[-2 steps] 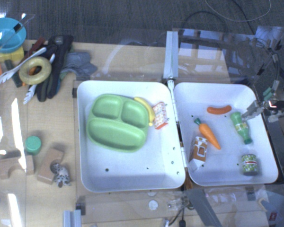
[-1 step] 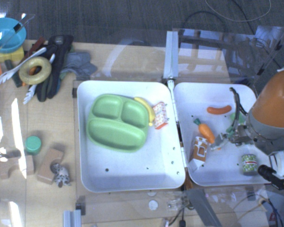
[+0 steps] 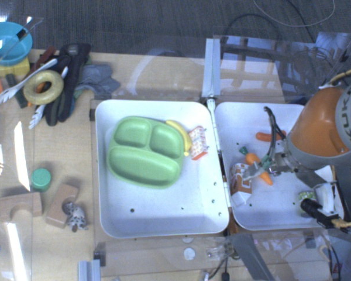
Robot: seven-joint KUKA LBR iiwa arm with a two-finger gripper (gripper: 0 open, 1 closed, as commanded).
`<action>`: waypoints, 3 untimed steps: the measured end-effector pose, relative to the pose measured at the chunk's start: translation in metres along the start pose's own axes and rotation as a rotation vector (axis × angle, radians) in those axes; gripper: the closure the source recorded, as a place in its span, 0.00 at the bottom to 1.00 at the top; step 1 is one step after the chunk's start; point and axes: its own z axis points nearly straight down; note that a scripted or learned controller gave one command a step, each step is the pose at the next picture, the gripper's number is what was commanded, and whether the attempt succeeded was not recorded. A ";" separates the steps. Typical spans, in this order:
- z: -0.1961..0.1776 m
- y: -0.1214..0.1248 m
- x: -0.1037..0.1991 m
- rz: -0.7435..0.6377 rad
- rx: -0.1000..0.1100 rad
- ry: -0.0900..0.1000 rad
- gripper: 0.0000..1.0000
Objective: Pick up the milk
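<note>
Milk: the milk carton [image 3: 241, 180], brown and white, lies in the right bin [image 3: 269, 215] near its left wall, tilted, toward the lower left part of the bin.
Gripper: the gripper [image 3: 263, 170] reaches in from the right, below the orange band of the arm [image 3: 319, 127], and sits low over the middle of the right bin.
Fingers: whether they are apart or closed cannot be told; they are small and blurred against the clutter.
Milk relative to gripper: the carton is just to the left of the gripper tip, very near or touching it; nothing shows it between the fingers.
Carrots: one orange carrot [image 3: 253, 157] lies just above the carton, another orange piece [image 3: 265, 178] sits right by the gripper tip, and a third [image 3: 263, 136] lies further up the bin.
Left bin: the left bin [image 3: 158, 215] holds a green divided plate [image 3: 146, 151], with a yellow banana [image 3: 181, 134] along its right edge and a small red and white packet [image 3: 198, 143] just beside that.
Bench, left side: a blue bowl [image 3: 7, 40], a yellow ring [image 3: 43, 86], a green cap [image 3: 41, 178] and wooden blocks [image 3: 23, 206] lie well apart from both bins.
</note>
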 end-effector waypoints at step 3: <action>-0.070 -0.009 0.080 0.107 0.032 0.011 0.00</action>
